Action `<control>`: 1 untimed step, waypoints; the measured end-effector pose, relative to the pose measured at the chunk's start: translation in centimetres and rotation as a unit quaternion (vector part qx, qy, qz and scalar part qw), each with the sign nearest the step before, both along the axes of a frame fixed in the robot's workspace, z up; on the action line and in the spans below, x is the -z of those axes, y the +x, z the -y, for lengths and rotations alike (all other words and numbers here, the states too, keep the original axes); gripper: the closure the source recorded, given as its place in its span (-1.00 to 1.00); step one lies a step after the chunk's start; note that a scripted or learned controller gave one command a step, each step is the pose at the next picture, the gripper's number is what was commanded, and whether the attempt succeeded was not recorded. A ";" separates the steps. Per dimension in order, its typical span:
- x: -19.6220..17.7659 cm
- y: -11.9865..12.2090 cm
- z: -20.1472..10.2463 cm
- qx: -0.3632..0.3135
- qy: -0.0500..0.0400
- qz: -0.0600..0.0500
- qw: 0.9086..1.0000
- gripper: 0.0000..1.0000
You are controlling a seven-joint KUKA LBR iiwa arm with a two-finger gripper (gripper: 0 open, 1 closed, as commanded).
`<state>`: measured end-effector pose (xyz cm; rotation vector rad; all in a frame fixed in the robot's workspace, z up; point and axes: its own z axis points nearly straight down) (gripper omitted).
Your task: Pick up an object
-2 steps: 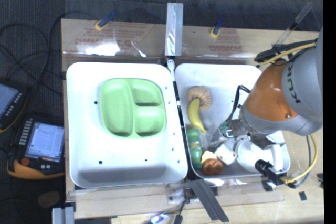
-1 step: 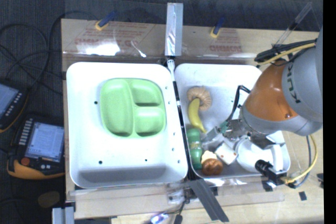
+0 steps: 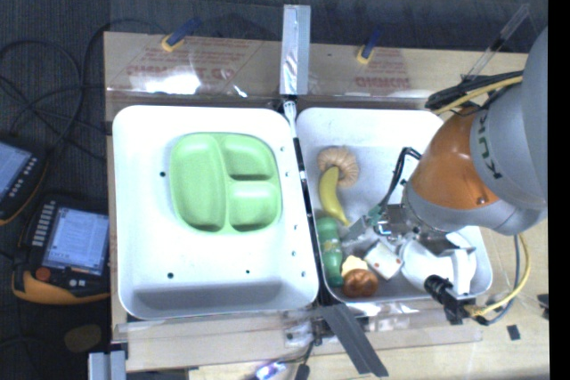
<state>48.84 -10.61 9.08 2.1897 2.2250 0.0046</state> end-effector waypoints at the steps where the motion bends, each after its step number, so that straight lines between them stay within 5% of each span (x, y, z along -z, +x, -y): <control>1: -0.6 0.1 -0.2 -0.001 0.002 -0.002 1.000 1.00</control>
